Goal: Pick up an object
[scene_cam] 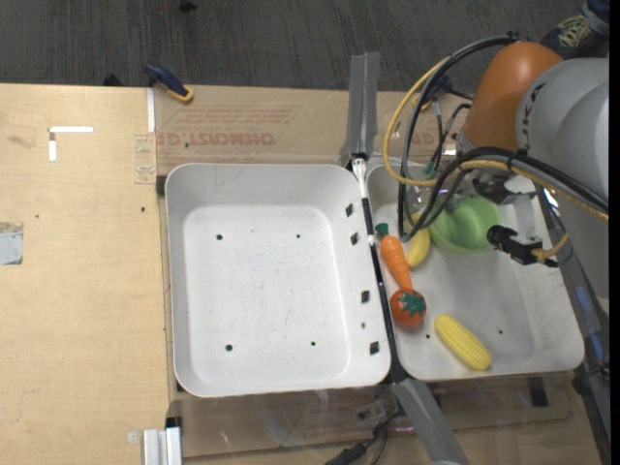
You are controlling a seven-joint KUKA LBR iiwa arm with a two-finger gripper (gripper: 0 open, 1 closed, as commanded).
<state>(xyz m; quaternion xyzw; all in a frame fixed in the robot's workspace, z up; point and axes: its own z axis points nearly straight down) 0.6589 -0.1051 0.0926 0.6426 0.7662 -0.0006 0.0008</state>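
Note:
The right bin (pixel 528 342) holds several toy foods. An orange carrot (pixel 393 260) lies along its left wall, with a red tomato (pixel 408 307) just below it. A yellow corn cob (pixel 462 343) rests near the front. A small yellow piece (pixel 418 248) sits beside the carrot. A green rounded object (pixel 465 226) lies at the back of the bin. My gripper (pixel 429 204) hangs low over the back left of this bin, right next to the green object, half hidden by cables.
The left bin (pixel 194 260) stands beside the right one, and a metal divider (pixel 363 114) rises between them at the back. Yellow and black cables loop around the wrist (pixel 513 80). Bare wooden bench (pixel 77 260) spreads to the left.

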